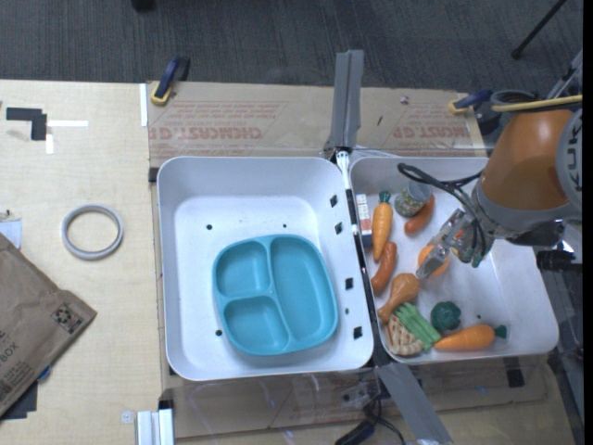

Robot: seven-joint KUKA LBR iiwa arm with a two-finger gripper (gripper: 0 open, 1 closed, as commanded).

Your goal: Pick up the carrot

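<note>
Two white bins sit side by side on the bench (74,156). The left bin (176,276) carries a teal divided plate (275,295) with three compartments, lying a little toward the near side.

The right bin (528,304) is crowded with toy food. A long carrot (381,232) lies along its left wall, green top pointing away. Just below it lies a shorter orange piece (383,274), then a tan drumstick-like piece (400,292). Another carrot (466,338) lies crosswise near the front edge, close to a dark green lump (446,315) and a ridged tan-and-green item (408,330). At the far end sit a small can (410,199) and an orange piece (420,215), touching.

The arm (523,170) reaches in from the right. The pincer (434,260) is low over the bin's middle, with an orange piece (433,253) right at its tips (whether the fingers are apart, together or clamped on it, I cannot tell).

On the bench to the left: a tape ring (93,231) and a brown cardboard box (32,318).
</note>
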